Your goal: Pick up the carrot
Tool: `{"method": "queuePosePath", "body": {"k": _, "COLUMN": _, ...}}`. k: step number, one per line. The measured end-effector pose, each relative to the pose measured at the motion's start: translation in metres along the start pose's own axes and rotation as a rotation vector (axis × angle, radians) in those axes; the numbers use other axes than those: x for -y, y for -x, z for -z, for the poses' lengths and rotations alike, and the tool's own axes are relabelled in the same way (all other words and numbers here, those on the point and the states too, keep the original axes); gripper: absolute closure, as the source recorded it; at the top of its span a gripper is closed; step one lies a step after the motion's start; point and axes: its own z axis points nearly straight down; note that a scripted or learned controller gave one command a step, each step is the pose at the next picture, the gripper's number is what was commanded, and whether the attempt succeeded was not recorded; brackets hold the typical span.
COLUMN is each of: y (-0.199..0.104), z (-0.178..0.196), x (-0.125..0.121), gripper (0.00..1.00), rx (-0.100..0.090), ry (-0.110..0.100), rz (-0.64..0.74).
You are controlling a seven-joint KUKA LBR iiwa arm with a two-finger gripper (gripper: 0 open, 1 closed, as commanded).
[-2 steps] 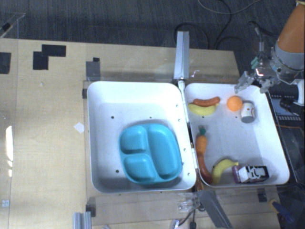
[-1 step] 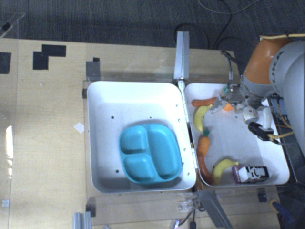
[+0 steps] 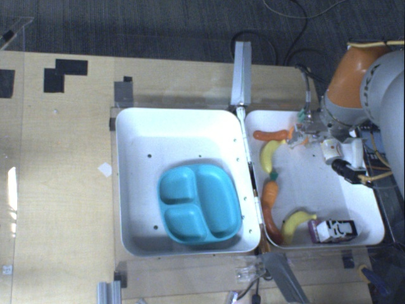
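Pale wood tabletop [image 3: 63, 189] carries two shallow white bins side by side, with dark carpet beyond its far edge. A blue divided plate [image 3: 199, 202] lies in the left bin [image 3: 136, 132]. The carrot [image 3: 270, 194] rests in the right bin [image 3: 354, 201], close against that bin's left wall, leafy end toward the far side. Just beyond the carrot sits a yellow banana [image 3: 270, 155], and beyond that an orange sausage-like piece [image 3: 273, 134] near the far wall. On the near side of the carrot lie a reddish piece [image 3: 271, 225], a second banana [image 3: 296, 223] and a dark purple carton [image 3: 332, 230]. Grey arm [image 3: 370, 87] reaches in, its end effector [image 3: 305, 130] low over the far part of the right bin — well apart from the carrot; whether it is apart or together I cannot tell.
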Motion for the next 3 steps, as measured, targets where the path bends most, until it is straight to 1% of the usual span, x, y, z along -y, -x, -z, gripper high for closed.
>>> {"method": "queuePosePath", "body": {"k": 1, "y": -0.062, "z": 0.118, "x": -0.023, "gripper": 1.00, "rx": 0.000, "ry": 0.001, "rz": -0.007}}
{"method": "queuePosePath", "body": {"k": 2, "y": -0.073, "z": 0.116, "x": -0.022, "gripper": 1.00, "rx": 0.001, "ry": -0.003, "rz": -0.419}}
{"method": "queuePosePath", "body": {"k": 3, "y": -0.073, "z": 0.116, "x": -0.022, "gripper": 0.00, "rx": 0.001, "ry": -0.003, "rz": -0.418}}
